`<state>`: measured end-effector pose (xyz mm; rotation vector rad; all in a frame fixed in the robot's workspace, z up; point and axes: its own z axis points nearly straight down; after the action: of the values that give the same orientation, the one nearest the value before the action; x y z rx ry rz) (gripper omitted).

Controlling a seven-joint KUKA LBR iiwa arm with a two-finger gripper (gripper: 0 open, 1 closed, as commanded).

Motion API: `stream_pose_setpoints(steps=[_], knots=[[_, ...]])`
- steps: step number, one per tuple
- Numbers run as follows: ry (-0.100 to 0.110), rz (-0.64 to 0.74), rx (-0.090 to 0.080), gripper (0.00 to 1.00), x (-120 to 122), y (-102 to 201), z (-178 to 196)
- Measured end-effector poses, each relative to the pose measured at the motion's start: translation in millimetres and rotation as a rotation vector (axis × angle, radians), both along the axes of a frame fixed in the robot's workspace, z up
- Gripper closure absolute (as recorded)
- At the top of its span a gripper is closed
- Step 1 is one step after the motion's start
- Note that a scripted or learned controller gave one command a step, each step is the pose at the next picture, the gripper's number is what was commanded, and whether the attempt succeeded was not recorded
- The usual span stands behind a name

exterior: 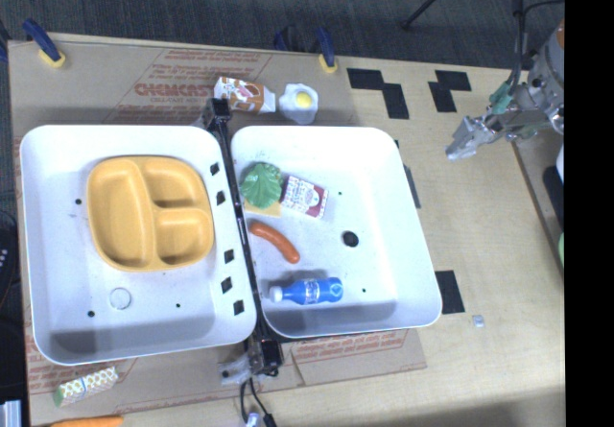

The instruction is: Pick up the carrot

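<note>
The carrot [274, 240], a short orange stick, lies slanted on the floor of the right bin [403, 224], near its left wall. The gripper [468, 140] hangs off the arm at the far right. It is over the bare bench, outside the bin and well to the upper right of the carrot, with nothing seen in it.
Around the carrot lie a green leafy vegetable [261, 183], a red-and-white carton [305, 196], a blue bottle [309, 292] and a small black disc [350, 240]. A yellow divided tray [151, 212] sits in the left bin [48, 224]. Behind the bins lie a small carton [240, 94] and a white-and-yellow item [299, 102].
</note>
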<state>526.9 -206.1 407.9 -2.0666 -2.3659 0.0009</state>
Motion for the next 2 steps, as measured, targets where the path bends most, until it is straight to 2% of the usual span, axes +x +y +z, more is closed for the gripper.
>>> stream_pose_setpoints(steps=[1, 2], knots=[[0.003, 0.024, 0.000, 1.00, 39, -4, -38], [0.002, 0.029, -0.001, 1.00, 40, -4, -26]])
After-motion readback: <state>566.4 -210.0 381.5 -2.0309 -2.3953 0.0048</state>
